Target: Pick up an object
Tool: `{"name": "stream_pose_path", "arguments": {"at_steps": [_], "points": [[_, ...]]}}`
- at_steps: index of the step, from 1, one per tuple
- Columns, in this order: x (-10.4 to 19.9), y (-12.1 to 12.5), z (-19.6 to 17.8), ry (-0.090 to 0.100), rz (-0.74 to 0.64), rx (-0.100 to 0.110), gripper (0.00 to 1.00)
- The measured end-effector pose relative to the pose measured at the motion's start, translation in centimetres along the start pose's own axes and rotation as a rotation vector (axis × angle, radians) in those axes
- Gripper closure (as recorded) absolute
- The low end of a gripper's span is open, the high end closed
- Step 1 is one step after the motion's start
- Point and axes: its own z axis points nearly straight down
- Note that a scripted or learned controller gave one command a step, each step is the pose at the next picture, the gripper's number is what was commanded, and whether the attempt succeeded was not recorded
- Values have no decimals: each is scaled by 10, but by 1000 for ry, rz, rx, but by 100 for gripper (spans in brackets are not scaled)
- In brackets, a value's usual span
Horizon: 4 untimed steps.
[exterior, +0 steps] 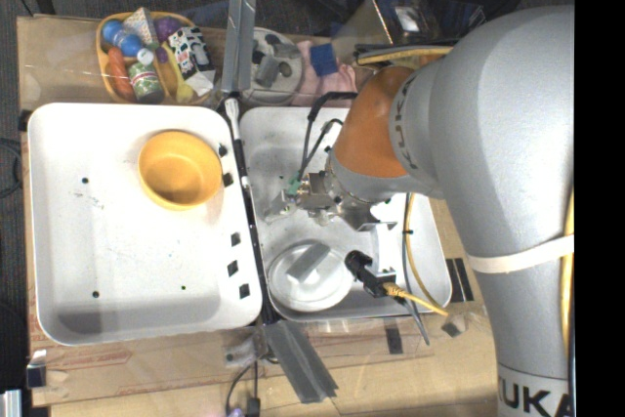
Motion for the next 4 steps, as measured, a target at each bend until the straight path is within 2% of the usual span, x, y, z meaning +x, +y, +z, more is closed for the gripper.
{"name": "stream_pose_path", "arguments": {"at_steps": [1,2,3,4], "points": [[-33,-59,-1,-1,-88,-7,0],[-5,-27,0,0,-83,0,0],[-38,-65,-2,-3,-159,-11,0],[-37,-65,-12,0,-163,-9,100]]}}
